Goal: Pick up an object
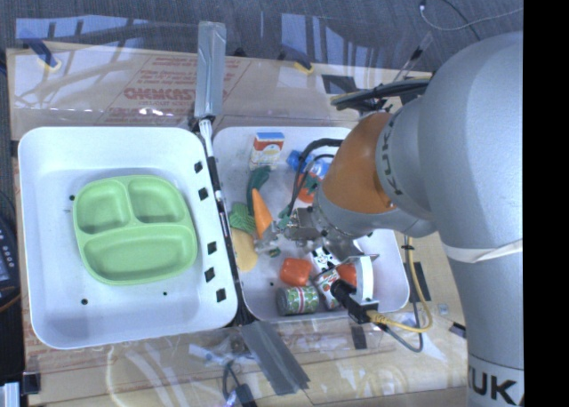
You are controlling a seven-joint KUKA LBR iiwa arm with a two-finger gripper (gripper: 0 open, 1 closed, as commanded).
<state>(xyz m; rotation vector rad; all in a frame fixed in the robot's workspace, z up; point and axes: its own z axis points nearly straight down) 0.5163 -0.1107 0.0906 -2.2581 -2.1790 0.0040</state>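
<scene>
Over the right bin (391, 294), the hand (307, 229), grip state untellable, should be lowered squarely onto the carrot (261, 211).

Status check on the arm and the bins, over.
Gripper low in right bin, beside carrot. No object seen held. Can, red item close by. Green tray in left bin.

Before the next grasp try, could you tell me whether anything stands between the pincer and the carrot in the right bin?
Nothing visible does. The pincer hangs low in the right bin, close beside the carrot, with bare bin floor between them. The green leafy piece lies on the carrot's far side, and the can sits nearer the front wall.
</scene>
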